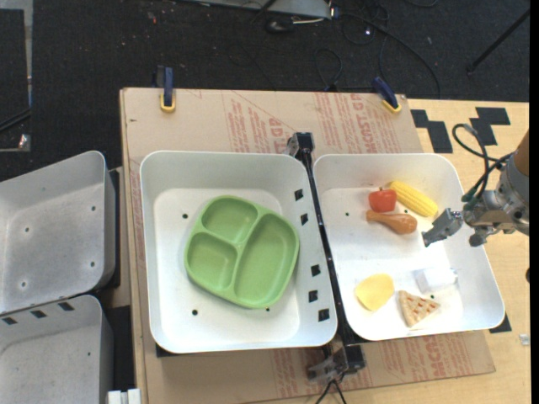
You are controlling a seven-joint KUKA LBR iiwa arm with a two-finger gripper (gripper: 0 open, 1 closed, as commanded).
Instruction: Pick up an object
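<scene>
Pincer (461,224) hovering over the right edge of the right bin (472,268), fingers spread apart, nothing between them. Closest to it, just inward: a drumstick (392,221), a tomato (382,199) touching it from beyond, and a corn cob (416,199) beside the tomato. Below and nearer the camera from the pincer: a small white piece (432,278), a pizza slice (418,308) and a yellow round piece (374,292). Far across from the pincer, in the left bin (160,259), a green divided plate (242,250).

Step in hand, by the look of it: choosing a target and lining up above it. Best picked: the corn cob or the drumstick, being long and narrow. Best done: fingers set across the short width, centred, lowered straight, kept clear of the tomato. Flat pizza slice likely harder to grip.
</scene>
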